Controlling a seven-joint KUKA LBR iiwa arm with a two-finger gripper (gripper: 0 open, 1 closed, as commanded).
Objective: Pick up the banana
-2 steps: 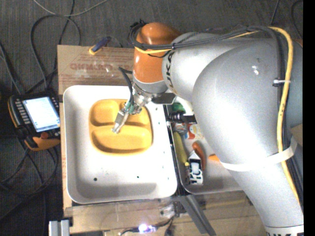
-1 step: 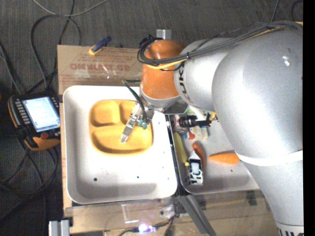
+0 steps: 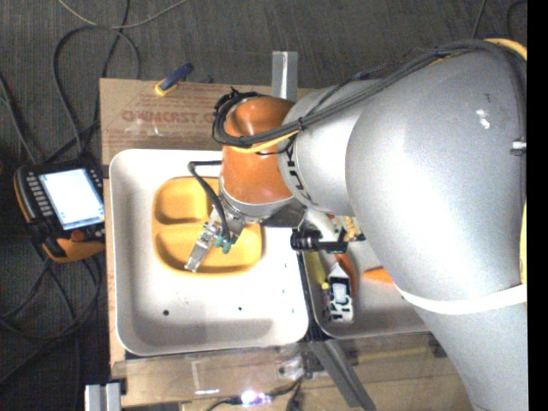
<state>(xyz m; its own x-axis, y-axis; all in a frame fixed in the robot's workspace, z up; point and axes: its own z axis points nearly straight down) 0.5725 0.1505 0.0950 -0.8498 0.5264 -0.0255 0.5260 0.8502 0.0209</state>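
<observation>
- Right now, from my seat, the gripper (image 3: 210, 247) hangs over the left bin (image 3: 128, 315), low above a yellow tray (image 3: 175, 208) that lies in the bin's upper half.
- Its tip sits over the tray's lower right part, close to the tray's lower edge; I cannot tell whether it touches the tray.
- I cannot tell from this angle whether the hand is wide or narrow, and I see nothing held in it.
- What I take for the banana (image 3: 318, 271) is a pale yellow, long thing in the right bin (image 3: 377, 325), lying just beside that bin's left wall and partly covered by the arm (image 3: 428, 187).
- So the banana is well apart from the gripper, with the wall between the two bins lying between them.
- Just below the banana lies a small black and white thing (image 3: 341, 302); to its right an orange thing (image 3: 377, 275) peeks out from under the arm.
- The orange band (image 3: 253, 157) above the wrist stands over the upper edge of the left bin.
- Both bins rest on brown cardboard (image 3: 154, 114), and a small blue and yellow thing (image 3: 174, 77) lies at its upper edge.
- A handheld screen unit (image 3: 64, 202), lit, lies on the carpet to the left of the bench.
</observation>
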